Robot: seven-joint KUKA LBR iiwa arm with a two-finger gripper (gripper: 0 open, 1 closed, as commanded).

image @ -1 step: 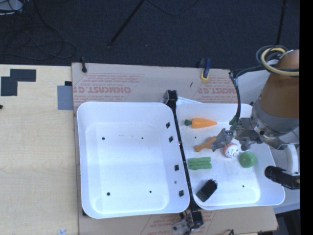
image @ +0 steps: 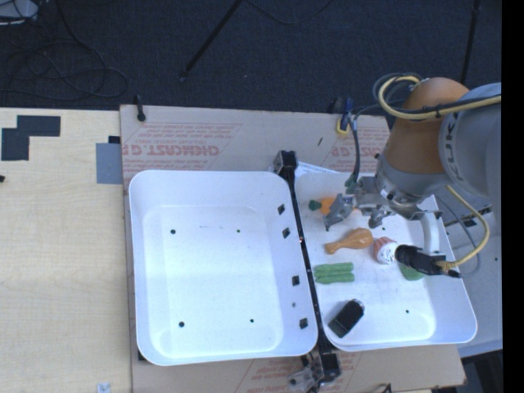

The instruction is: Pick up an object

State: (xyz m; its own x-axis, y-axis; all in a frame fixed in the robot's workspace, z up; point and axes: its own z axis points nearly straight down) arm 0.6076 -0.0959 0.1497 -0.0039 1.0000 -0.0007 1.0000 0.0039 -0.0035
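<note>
You're looking at the gripper (image: 358, 216) hanging over the right bin (image: 458, 322), up in its 12 o'clock part. Its fingers are standing spread, with nothing pinched between them. The arm (image: 426, 129) is reaching in from 3 o'clock.

Loose things, all lying in the right bin:
- A tan gourd-shaped toy (image: 350, 240) is lying at 6 o'clock of the gripper, close under it. You can't tell if they're touching.
- A small orange piece (image: 326, 204) is sitting at 9 o'clock of the gripper, just beside it and crowding that side.
- A small white-and-red thing (image: 383, 250) is sitting at 4 o'clock of the gripper, just beside the gourd's fat end.
- A green bit (image: 412, 272) is lying further out at 4 o'clock, only partly showing.
- A green ridged piece (image: 334, 273) is lying flat at 6 o'clock of the gourd, near it but apart.
- A black block (image: 347, 317) is lying tilted near the bin's 7 o'clock corner, well apart from the gripper.

A black rail (image: 299, 244) is running between the bins, close to the orange piece at its 9 o'clock. The left bin (image: 143, 219) is sitting beyond it.
</note>
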